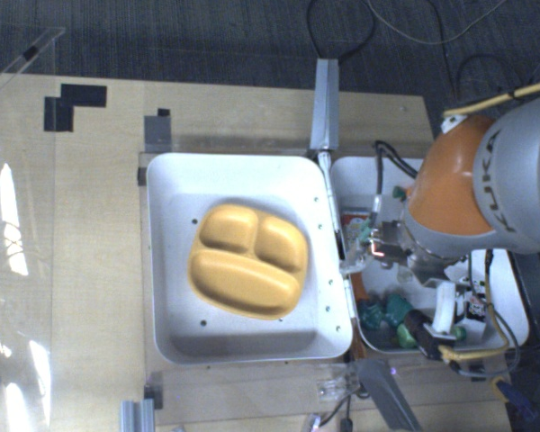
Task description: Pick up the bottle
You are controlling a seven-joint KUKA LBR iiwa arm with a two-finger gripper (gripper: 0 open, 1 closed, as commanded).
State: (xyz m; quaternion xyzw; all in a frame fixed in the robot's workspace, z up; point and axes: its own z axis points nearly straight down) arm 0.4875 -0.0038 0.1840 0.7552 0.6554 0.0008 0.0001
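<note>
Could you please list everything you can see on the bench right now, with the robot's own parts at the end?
left bin: one, white, centre of the bench.
yellow tray: one, yellow with three compartments, lying in the middle of the left bin.
right bin: one, white, beside the left bin, largely covered by the arm.
green items: a small cluster, teal and green, at the near end of the right bin; too hidden to tell which is the bottle.
metal post: one, grey, standing behind the gap between the bins.
black markers: a few, black, on the wooden bench top at far left.
cables: several, black, on the dark floor behind the bench.
arm: one, grey with an orange band, over the right bin.
tool: one, low over the right bin.
</note>
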